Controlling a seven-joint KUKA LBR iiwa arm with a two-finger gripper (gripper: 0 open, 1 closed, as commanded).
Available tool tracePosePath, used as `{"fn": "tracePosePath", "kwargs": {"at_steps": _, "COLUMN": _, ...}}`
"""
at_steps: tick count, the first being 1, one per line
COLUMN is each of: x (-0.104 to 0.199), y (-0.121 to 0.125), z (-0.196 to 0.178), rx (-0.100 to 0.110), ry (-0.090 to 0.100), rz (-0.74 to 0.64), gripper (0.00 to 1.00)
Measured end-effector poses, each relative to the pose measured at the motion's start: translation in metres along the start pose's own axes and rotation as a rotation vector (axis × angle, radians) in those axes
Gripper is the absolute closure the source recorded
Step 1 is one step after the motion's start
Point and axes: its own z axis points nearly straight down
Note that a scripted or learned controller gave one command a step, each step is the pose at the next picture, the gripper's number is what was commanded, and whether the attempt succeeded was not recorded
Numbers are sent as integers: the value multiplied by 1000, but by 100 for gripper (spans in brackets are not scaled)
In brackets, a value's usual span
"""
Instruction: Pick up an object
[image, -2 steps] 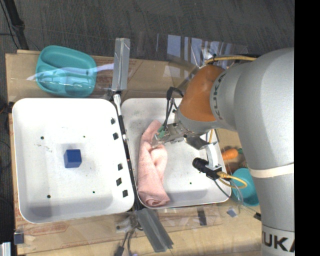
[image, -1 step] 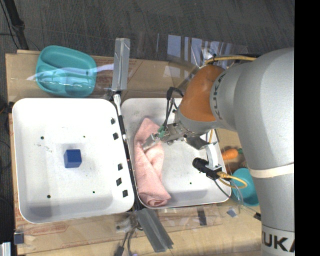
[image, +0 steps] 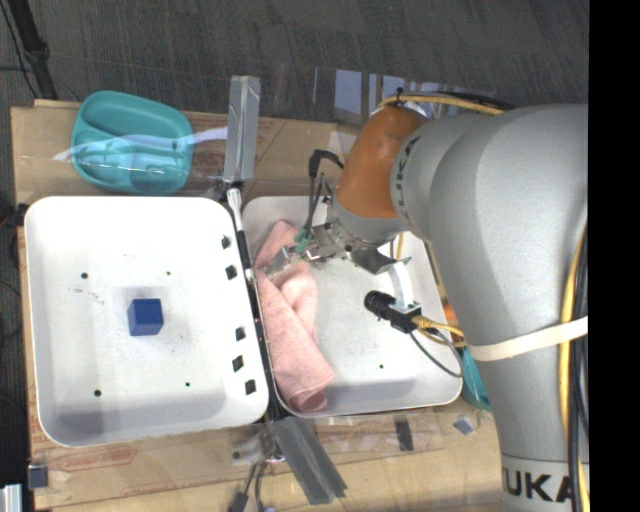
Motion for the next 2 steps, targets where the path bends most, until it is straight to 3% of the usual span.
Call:
{"fn": "tracePosePath", "kwargs": {"at_steps": 1, "x": 0, "y": 0, "z": 0, "rx": 0, "ry": 0, "rz": 0, "gripper": 0}}
{"fn": "tracePosePath", "kwargs": {"at_steps": 2, "x": 1, "y": 0, "z": -10, "rx": 1, "ry": 1, "rz": -4, "gripper": 100}}
